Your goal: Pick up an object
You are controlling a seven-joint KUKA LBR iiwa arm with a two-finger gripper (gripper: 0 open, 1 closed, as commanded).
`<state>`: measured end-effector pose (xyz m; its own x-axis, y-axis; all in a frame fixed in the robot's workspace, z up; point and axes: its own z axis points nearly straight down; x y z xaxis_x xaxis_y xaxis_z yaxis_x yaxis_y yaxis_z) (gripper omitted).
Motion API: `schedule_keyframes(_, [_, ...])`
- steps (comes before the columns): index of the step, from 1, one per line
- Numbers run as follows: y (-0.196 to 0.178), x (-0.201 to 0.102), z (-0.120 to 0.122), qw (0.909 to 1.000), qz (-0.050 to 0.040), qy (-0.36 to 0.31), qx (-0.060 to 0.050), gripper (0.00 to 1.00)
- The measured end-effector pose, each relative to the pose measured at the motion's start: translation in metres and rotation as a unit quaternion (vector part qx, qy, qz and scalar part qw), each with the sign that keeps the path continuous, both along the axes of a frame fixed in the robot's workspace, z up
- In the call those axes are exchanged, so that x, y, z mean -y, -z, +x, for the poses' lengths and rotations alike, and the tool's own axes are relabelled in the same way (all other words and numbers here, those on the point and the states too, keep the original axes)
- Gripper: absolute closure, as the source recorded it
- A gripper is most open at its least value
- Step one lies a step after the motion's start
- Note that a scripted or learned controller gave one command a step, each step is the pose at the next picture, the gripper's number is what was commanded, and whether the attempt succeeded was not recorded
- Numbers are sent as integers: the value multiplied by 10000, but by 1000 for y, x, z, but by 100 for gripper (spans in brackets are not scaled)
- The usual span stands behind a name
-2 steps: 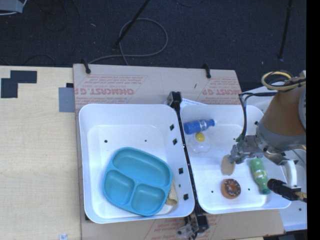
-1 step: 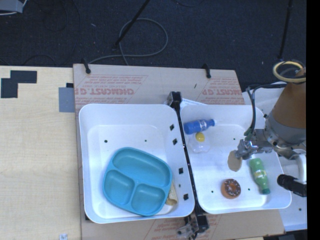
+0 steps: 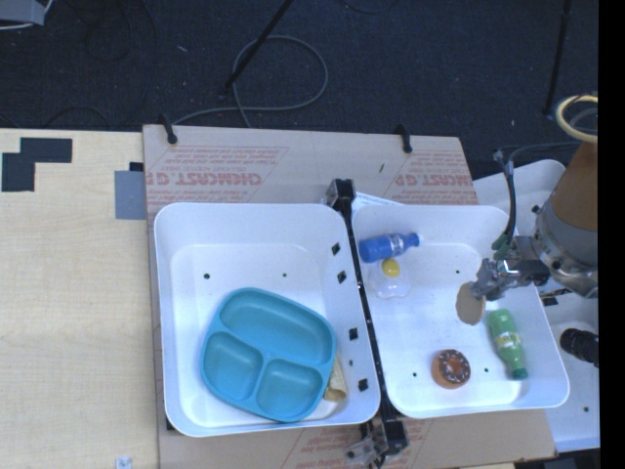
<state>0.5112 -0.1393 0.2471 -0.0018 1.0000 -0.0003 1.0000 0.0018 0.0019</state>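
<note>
My gripper hangs over the right side of the right bin, reaching in from the right. Just to its right and a little nearer lies a green bottle, close to the bin's right wall. A brown sprinkled donut rests near the front of this bin. At the back left of the bin lies a blue bottle, with a clear cup holding something yellow just in front of it. A greyish-tan shape sits at the gripper's tip; what it is cannot be made out.
The left bin holds a blue divided plate, with a tan object poking out from under its right edge. A black divider separates the bins. Cardboard lies under both bins, and cables trail across the dark floor behind.
</note>
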Motion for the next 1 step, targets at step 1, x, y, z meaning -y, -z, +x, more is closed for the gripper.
schedule_keyframes(1, [-7,-54,4,10000,14,-14,-18,100])
